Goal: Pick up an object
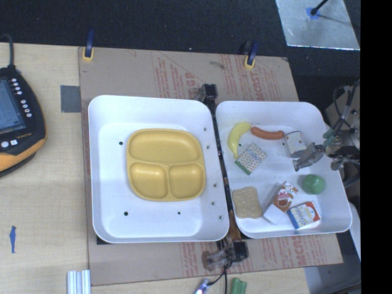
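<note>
Two shallow white bins with smooth, rounded plastic walls sit side by side on a sheet of brown cardboard clipped to the pale wooden worktop [43,225]. The left bin [107,213] holds a glossy yellow tray [165,164] with three compartments, lying flat near the middle with bare white floor all around it. The right bin [269,108] carries a loose scatter of small things: a curved yellow banana [237,138] near its left wall, a slim orange-red sausage [267,133] just beside the banana's upper end, a green-and-white patterned packet [251,158] below them, a speckled tan slice of bread [247,202], a small red-and-white carton [283,198], a flat red-and-blue box [304,215] near the front wall, and a round green ball [313,184] toward the right side. The gripper [304,157] reaches in from the right edge, low over the right bin's upper right part, between the sausage and the ball and just above the ball. Whether the jaws are open or closed cannot be told from this angle, and nothing is seen between them. Open floor lies in the middle of the right bin, between the packet and the ball.
</note>
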Controlling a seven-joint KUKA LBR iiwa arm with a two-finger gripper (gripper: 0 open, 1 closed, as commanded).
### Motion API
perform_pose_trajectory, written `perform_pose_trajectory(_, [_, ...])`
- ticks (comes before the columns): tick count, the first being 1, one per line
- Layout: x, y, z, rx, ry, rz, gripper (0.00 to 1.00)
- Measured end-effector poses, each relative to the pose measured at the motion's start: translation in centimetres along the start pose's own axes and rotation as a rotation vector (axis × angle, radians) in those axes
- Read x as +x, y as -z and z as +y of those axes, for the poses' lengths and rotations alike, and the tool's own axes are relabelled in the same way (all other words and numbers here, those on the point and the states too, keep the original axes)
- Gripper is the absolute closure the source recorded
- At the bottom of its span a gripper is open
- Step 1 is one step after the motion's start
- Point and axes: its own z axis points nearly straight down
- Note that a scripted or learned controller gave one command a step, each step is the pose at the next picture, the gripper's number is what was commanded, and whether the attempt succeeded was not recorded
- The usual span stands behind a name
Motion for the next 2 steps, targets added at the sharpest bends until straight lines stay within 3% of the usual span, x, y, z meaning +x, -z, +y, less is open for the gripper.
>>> perform_pose_trajectory(1, [-3.8,-12.8,-0.2,0.002,0.001,0.000,0.00])
perform_pose_trajectory(2, [1.5,-18.8,0.0,-0.003,0.000,-0.002,0.00])
